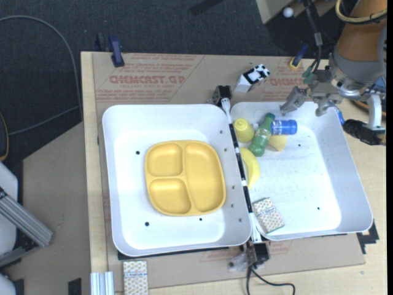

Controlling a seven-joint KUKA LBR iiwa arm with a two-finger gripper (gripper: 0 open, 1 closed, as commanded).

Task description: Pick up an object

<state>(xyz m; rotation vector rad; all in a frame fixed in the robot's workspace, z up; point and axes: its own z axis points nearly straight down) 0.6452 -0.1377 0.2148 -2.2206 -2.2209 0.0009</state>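
Objects cluster at right bin's (344, 183) left side: green bottle (260, 140), blue-capped bottle (282, 127), yellow pieces (244, 129), patterned packet (268, 214). Gripper (310, 105) above bin's top edge, fingers spread, holding nothing. Left bin (123, 165) has yellow divided plate (184, 177).

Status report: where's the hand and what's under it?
Hand open, above right bin's far edge. Nothing held. Bottles clustered nearby, untouched.

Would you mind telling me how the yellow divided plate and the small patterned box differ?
The yellow divided plate is plain yellow and rounded; the small patterned box is speckled and rectangular. The plate is far larger than the box. The plate lies mid left bin; the box sits at the right bin's near-left corner. Both lie flat.
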